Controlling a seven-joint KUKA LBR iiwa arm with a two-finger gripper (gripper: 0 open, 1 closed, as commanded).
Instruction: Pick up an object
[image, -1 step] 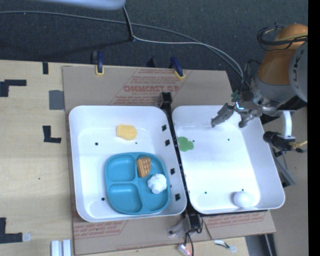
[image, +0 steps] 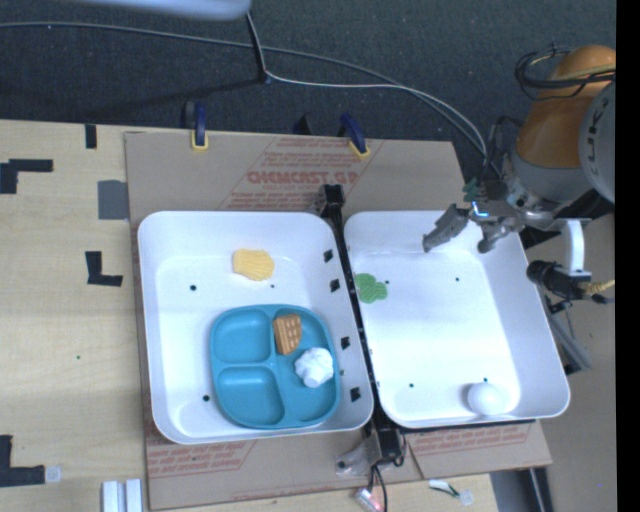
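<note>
The gripper (image: 466, 236) hangs with fingers spread and nothing between them above the far right corner of the right bin (image: 530, 330). Within that bin, a green object (image: 370, 289) lies against the left wall and a white ball (image: 487, 398) rests near the near right corner, both well apart from the fingers. In the left bin (image: 165, 300), a blue tray (image: 250, 385) holds a waffle-like piece (image: 287, 332) and a white lump (image: 315, 367); a yellow item (image: 253, 264) lies beyond it. Judging by this, no pick is made yet; approach, closing and lift remain.
</note>
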